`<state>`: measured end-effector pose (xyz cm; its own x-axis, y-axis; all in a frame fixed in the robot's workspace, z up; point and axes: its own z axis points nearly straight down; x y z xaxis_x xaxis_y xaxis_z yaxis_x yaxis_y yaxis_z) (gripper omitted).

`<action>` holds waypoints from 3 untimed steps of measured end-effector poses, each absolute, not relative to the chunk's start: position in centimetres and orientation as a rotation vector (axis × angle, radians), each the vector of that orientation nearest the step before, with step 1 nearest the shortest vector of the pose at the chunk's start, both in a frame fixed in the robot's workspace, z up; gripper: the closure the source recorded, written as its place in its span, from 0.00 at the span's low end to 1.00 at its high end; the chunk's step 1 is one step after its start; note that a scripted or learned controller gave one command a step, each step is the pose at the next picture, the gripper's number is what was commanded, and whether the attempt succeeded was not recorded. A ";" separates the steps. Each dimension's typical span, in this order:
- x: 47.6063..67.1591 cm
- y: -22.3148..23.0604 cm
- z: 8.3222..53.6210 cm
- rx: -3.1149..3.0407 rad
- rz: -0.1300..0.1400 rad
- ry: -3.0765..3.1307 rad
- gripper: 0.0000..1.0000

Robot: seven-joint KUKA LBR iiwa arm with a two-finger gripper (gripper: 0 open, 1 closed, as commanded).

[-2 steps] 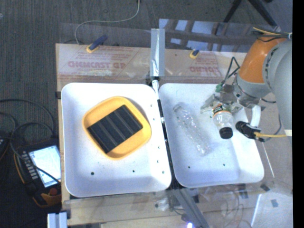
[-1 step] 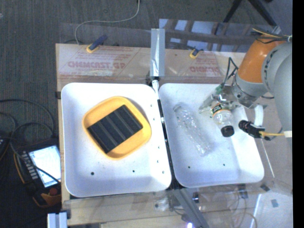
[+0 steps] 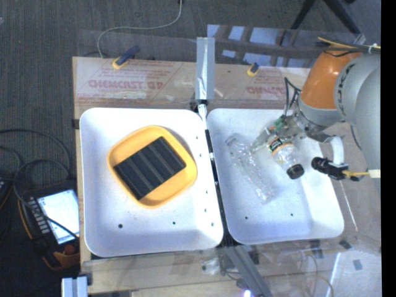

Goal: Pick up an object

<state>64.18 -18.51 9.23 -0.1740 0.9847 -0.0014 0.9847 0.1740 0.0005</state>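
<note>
Camera view shows the fingers [image 3: 276, 135], state I cannot tell, low at the right bin's [image 3: 322, 224] far edge beside a small bottle [image 3: 286, 159], probably to grasp it.

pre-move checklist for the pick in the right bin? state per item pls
1. Target in view: ok, clear plastic bottle with black cap lies in the right bin.
2. Gripper near target: ok, just above the bottle.
3. Grasp confirmed: cannot tell.
4. Clutter beside target: not ok, crumpled clear plastic lies next to it.
5. Left bin item apart: ok, yellow tray sits there.
</note>
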 end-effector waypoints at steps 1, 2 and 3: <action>61.0 -19.0 9.2 1.851 0.008 2.520 0.00; 61.1 -18.9 10.1 1.852 0.012 2.519 1.00; 64.3 -15.3 19.0 1.835 0.001 2.549 1.00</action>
